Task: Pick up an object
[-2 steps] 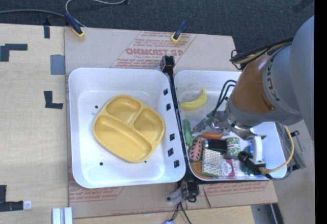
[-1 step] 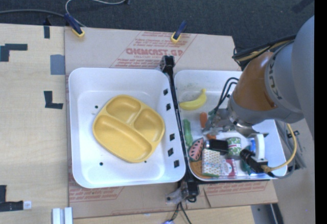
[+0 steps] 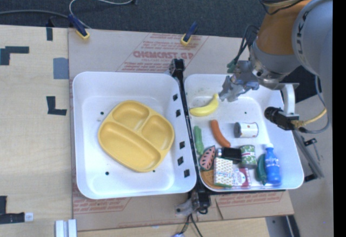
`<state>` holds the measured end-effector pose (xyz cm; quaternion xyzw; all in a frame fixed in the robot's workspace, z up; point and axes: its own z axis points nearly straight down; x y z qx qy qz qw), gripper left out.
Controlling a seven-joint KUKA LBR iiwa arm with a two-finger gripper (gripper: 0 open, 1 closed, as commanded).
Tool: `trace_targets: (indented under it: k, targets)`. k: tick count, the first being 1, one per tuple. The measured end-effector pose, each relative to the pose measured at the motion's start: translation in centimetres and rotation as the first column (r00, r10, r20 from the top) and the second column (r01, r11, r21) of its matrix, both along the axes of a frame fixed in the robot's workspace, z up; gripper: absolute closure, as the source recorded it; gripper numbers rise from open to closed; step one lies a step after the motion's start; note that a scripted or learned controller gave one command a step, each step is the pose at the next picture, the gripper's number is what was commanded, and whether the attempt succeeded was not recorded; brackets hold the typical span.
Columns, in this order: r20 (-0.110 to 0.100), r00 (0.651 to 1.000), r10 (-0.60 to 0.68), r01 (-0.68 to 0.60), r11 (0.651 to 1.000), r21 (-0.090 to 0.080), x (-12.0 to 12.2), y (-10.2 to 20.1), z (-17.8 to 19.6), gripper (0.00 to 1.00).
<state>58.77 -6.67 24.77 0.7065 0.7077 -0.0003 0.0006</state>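
My gripper (image 3: 231, 91) hangs low over the back of the right bin (image 3: 281, 101), right beside the upper tip of a yellow banana (image 3: 204, 108). The banana lies on the bin floor near the divider. I cannot see anything held. In front of it lie an orange-red sausage (image 3: 218, 132), a green cucumber (image 3: 198, 139) and a white cylinder (image 3: 247, 130). At the bin's front are a watermelon slice (image 3: 207, 158), a printed packet (image 3: 231, 172), a green can (image 3: 247, 153) and a blue bottle (image 3: 271, 165).
The left bin (image 3: 86, 122) holds a yellow divided plate (image 3: 136, 135). A black clip (image 3: 177, 66) sits at the back of the wall between the bins. The grey and orange arm (image 3: 286, 19) reaches in from the upper right. Cables run behind the bench.
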Motion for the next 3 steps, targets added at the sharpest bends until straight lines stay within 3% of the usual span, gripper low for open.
trace_targets:
  k: [1,2,3]
  targets:
    - [-0.001,1.0,-0.001,0.001,1.0,0.0,0.0,0.0,0.0,0.0]
    - [-0.001,1.0,-0.001,0.001,1.0,0.0,0.0,0.0,0.0,0.0]
    - [-0.001,1.0,-0.001,0.001,1.0,0.001,-3.0,-3.4,-14.7,0.0]
